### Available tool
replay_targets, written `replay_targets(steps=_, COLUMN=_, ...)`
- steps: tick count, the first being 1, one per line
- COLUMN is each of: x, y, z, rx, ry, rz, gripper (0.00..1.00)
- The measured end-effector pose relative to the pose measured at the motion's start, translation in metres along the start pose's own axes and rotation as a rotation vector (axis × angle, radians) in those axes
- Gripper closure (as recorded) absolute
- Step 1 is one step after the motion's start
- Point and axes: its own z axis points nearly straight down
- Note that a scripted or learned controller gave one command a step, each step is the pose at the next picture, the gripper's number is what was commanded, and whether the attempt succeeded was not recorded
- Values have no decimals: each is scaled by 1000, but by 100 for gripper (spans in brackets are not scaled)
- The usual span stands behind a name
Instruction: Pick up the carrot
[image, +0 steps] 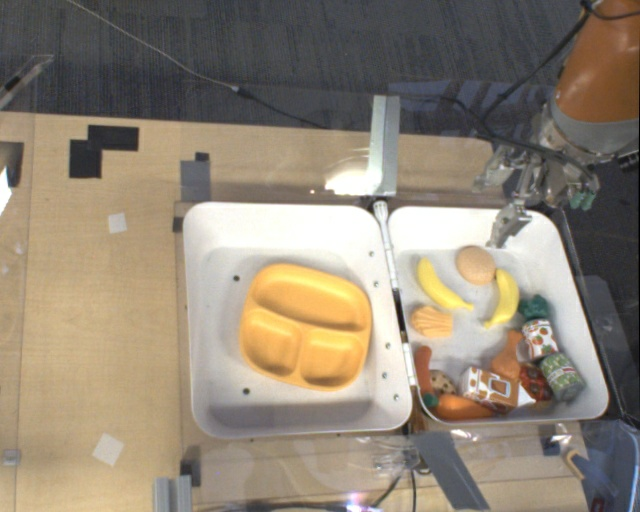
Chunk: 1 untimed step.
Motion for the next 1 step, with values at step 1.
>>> replay_targets(steps=1, x=83, y=-10, z=4, rx=1, ry=0, rz=-134, gripper=0)
